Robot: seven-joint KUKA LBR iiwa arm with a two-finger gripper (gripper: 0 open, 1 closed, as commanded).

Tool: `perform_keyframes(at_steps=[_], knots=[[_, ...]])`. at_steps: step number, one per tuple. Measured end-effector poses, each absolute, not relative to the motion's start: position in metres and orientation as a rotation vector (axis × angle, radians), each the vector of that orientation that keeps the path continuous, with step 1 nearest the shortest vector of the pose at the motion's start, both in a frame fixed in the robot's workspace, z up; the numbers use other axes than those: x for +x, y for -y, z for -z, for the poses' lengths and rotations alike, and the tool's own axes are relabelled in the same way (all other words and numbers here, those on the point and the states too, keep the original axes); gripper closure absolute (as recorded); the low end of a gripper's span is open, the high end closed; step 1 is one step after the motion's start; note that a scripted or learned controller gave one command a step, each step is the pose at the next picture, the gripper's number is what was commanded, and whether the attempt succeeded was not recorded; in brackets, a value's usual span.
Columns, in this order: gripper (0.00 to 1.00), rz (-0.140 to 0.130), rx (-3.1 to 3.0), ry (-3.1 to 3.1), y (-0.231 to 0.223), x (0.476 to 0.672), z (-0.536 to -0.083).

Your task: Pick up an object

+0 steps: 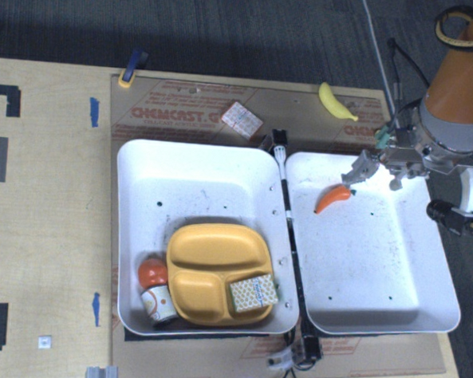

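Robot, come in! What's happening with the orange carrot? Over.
Gripper above right white bin. Small orange toy carrot lying just below gripper, not visibly held. Nothing near it.

Your arm: grey metal, orange band

You see the arm (458, 94) with a broad orange band above a pale grey wrist, dark cables looping alongside it.

A pale wooden bench (43, 212) with black markings stands on dark grey carpet (230, 24).
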State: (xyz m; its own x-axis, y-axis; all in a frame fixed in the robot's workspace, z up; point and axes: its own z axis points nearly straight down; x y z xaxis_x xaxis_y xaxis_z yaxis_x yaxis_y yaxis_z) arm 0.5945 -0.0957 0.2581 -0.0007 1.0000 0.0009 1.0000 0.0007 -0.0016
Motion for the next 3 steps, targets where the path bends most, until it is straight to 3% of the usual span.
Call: perform_keyframes(at_steps=[1, 2, 3], knots=[[0.0, -0.001, -2.221, 2.22, 0.118, 0.632, -0.093], [1.0, 0.003, -2.224, 2.222, 0.118, 0.633, -0.104], [1.0, -0.001, -2.219, 2.219, 0.076, 0.525, -0.185]])
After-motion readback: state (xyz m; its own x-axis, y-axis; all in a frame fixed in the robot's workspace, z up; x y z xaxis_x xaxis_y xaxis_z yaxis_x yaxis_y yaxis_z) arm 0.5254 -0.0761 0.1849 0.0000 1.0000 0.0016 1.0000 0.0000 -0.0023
